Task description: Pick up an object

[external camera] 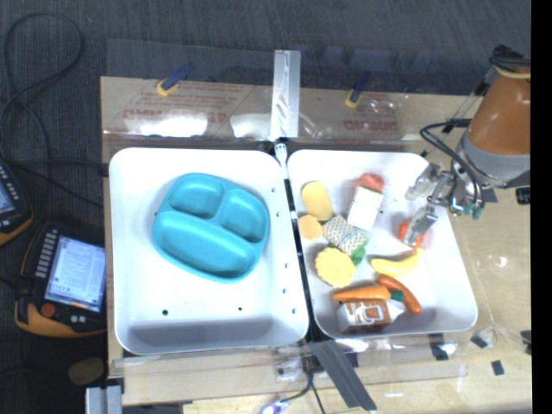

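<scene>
Far left, off the bench: a handheld pendant with a lit screen [67, 276] was seen lying on the dark floor, black cables looped above it.

Left bin: a shallow white plastic bin [129, 257] was occupied by a turquoise plastic divided plate [211, 224], three-compartment, set toward the bin's back and middle, its front strip left bare.

Divider: a narrow metal strip [285, 93] was stood upright at the back edge of the bench, between the two bins.

Right bin, left side: in the second shallow white bin [448, 270], a yellow rounded toy lemon [316, 200] was found near the back-left corner, a small orange-yellow lump [310, 227] just in front of it, and a round yellow ridged piece [335, 266] further forward.

Right bin, middle: a white carton-like block [365, 207] was lying tilted with a red piece [373, 181] at its back end; a grey-and-white checked block [345, 234] was touching its front-left corner.

Right bin, front: an orange toy carrot [362, 293], a brown-and-white small box [369, 315] and a red-orange sausage shape [408, 298] were clustered at the front edge; a yellow toy banana [397, 264] lay just behind them.

Gripper: the two-finger gripper [421, 224] was lowered near the right bin's right wall, above a small orange-red object [404, 228]; whether the jaws were apart or together could not be told, nor any contact.

Arm: the grey arm's orange band [500, 115] was seen at the right edge.
</scene>
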You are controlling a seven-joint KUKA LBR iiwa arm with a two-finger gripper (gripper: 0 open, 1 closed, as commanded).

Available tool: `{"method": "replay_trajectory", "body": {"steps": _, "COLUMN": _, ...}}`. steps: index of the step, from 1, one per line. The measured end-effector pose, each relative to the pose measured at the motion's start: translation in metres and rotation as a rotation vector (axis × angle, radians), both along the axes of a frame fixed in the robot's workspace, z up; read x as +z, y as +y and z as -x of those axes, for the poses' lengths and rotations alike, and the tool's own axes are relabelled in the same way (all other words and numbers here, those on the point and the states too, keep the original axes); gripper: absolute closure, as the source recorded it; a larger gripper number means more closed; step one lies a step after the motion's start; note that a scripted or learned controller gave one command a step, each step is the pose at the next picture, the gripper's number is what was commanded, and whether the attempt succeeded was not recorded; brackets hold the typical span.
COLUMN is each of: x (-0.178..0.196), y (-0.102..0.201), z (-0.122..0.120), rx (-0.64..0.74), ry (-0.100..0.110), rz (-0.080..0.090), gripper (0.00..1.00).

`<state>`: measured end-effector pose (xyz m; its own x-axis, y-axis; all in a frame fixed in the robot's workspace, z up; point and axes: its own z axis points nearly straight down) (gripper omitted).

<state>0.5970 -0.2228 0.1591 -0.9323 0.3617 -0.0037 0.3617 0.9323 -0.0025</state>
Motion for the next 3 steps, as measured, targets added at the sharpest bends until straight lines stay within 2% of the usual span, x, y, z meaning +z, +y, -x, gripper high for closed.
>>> {"method": "replay_trajectory", "body": {"steps": 1, "x": -0.069, "y": 0.000, "z": 0.001, "rx": -0.057, "ry": -0.010, "rz": 0.001, "gripper": 0.00}}
{"method": "replay_trajectory", "body": {"steps": 2, "x": -0.061, "y": -0.001, "z": 0.057, "rx": 0.208, "ry": 0.000, "rz": -0.001, "gripper": 0.00}}
{"method": "replay_trajectory", "body": {"steps": 3, "x": -0.061, "y": -0.001, "z": 0.017, "rx": 0.314, "ry": 0.001, "rz": -0.001, "gripper": 0.00}}
